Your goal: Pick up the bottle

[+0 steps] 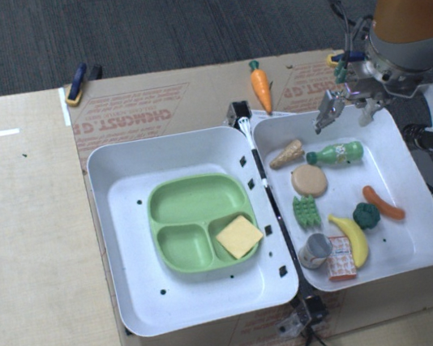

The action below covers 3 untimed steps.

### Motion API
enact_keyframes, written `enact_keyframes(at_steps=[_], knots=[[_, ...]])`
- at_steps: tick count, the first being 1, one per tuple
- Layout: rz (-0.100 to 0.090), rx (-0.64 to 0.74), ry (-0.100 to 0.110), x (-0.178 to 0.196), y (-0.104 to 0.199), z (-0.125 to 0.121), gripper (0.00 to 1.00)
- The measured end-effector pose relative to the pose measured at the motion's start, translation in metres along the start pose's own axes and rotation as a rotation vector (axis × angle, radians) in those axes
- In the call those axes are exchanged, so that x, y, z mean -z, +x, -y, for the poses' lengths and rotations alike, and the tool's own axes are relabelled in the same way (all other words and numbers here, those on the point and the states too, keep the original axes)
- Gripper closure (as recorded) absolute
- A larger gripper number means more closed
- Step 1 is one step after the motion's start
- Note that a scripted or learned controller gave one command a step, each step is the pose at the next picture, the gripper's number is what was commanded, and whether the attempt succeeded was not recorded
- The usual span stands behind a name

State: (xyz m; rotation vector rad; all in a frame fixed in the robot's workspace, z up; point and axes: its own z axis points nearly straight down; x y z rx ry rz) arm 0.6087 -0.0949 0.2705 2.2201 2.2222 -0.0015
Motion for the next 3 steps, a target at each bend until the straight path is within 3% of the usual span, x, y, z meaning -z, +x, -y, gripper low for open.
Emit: enact_keyframes(at_steps=[1,2,3], knots=[[0.001,0.001,0.000,0.009,0.000,0.000,1.00],[0.000,-0.134,0.001,0.061,-0.026,0.083,1.00],[0.000,-0.130,0.001,0.030,-0.092,0.131,1.00]])
